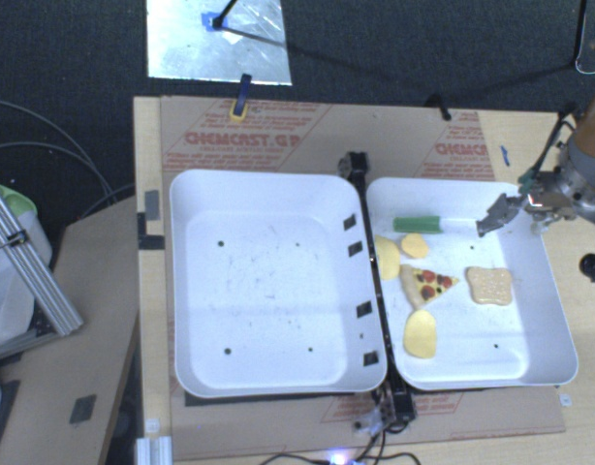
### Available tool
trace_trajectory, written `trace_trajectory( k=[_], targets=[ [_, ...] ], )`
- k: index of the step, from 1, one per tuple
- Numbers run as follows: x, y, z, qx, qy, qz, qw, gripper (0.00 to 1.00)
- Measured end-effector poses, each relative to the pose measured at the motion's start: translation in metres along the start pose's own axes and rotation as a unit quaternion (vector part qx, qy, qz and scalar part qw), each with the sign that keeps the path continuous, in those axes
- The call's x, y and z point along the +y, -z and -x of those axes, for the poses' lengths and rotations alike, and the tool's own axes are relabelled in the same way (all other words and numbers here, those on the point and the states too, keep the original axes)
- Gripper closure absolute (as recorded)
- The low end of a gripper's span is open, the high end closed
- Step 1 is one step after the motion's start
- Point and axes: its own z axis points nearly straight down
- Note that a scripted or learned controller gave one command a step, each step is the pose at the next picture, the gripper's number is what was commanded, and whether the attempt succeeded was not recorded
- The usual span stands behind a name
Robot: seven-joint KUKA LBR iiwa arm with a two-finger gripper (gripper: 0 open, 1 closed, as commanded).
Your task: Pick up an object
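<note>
I have the gripper (496, 216) over the far right part of the right bin (545, 289), reaching in from the right. From this angle I cannot tell how it is set, and nothing shows in it.

All candidate objects lie in the right bin, toward its left and middle:
- A green stick (417, 224) with a pale end lies flat along the far side, nearest the gripper but apart from it.
- A small yellow piece (414, 247) sits just near of the stick, beside another yellow piece (388, 258) against the bin's left wall.
- A pizza slice (428, 284) lies in the middle.
- A slice of toast (489, 285) lies just right of the pizza slice.
- A yellow oval (421, 334) lies nearest the near edge.

The left bin (181, 289) holds nothing I would target.

My judgement: these look like toy food, light and stiff, probably smooth and liable to slide. The flat pieces offer little height to pinch. I would take the green stick across its narrow width at mid-length; it stands clear of its neighbours.
</note>
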Motion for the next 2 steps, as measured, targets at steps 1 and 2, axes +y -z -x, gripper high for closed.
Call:
trace_trajectory(
  k=[1, 2],
  targets=[
    [0.014, -0.042, -0.099, 0.002, 0.005, -0.001, 1.0000, 0.00],
    [-0.046, -0.024, -0.185, 0.002, 0.005, -0.002, 1.0000, 0.00]
  ],
)
